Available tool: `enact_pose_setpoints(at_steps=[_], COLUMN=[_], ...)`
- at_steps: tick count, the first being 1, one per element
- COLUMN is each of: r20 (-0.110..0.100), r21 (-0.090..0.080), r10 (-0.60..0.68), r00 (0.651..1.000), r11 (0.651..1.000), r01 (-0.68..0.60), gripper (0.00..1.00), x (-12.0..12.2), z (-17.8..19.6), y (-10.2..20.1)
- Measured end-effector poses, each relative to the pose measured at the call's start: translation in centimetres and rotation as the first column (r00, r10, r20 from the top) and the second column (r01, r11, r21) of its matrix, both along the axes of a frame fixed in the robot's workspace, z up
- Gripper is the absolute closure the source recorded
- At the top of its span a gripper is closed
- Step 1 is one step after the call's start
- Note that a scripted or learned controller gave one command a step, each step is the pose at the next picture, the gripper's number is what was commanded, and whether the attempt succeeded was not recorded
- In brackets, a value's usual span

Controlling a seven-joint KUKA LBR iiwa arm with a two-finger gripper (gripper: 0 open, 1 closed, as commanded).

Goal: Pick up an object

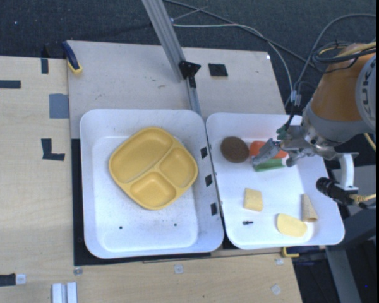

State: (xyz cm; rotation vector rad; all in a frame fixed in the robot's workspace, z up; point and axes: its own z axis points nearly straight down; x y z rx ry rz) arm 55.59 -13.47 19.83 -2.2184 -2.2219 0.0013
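Observation:
My gripper (pixel 273 154) hangs over the upper middle of the right bin (pixel 322 235), reaching in from the right. Its fingers sit around a green object (pixel 270 164), with an orange-red object (pixel 258 148) just behind it. A brown round object (pixel 234 149) lies to the left of these. Lower in the same bin rest a pale yellow block (pixel 253 200), a yellow wedge (pixel 291 225) and a tan cone-like piece (pixel 309 207). I cannot make out whether the green object is gripped or merely beside the fingertips.
The left bin (pixel 95 232) holds a yellow divided plate (pixel 153 167). A metal pole (pixel 166 30) slants across the bench behind the bins. Cables trail at the upper right. The arm's orange band (pixel 344 96) and body overhang the right bin's right edge.

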Motion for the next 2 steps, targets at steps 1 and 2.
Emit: enact_pose_setpoints(at_steps=[1, 2], r20=[-0.005, 0.003], r21=[0.000, -0.003], r10=[-0.001, -0.001], r00=[1.000, 1.000], r11=[1.000, 1.000], r01=[0.001, 0.001], gripper=[0.00, 0.00], x=[0.2, 0.3], z=[-6.4, -11.4], y=[0.1, 0.1])
